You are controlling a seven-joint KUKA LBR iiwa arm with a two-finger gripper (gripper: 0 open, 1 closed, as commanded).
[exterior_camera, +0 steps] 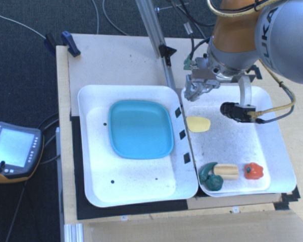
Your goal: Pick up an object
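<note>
The tool point(194, 91) is seen at the upper edge of the right bin point(280, 135), hanging from the grey arm point(288, 29) with its orange band; nothing is seen gripped in it, and whether it is spread or pressed together cannot be told from this slanted view. A pale yellow, flattish, rounded object point(198, 124) is found just below the tool on the bin floor, near but apart from it, close to the wall shared with the left bin point(91, 135). A black cylindrical part point(236, 111) with a cable is seen to the right of the tool, on the arm's side.

Further from the tool, along the right bin's near edge, three things are laid in a row: a dark green, curved vegetable-like toy point(210, 176); touching it, a tan block like a small loaf point(226, 171); and beside that, slightly apart, a red-orange pepper-like toy with a green stem point(253, 171).

A turquoise square plate point(140, 129) is held in the left bin; both bins are carried by the desk point(116, 54); a handheld control pendant point(12, 150) is seen at the far left.
</note>
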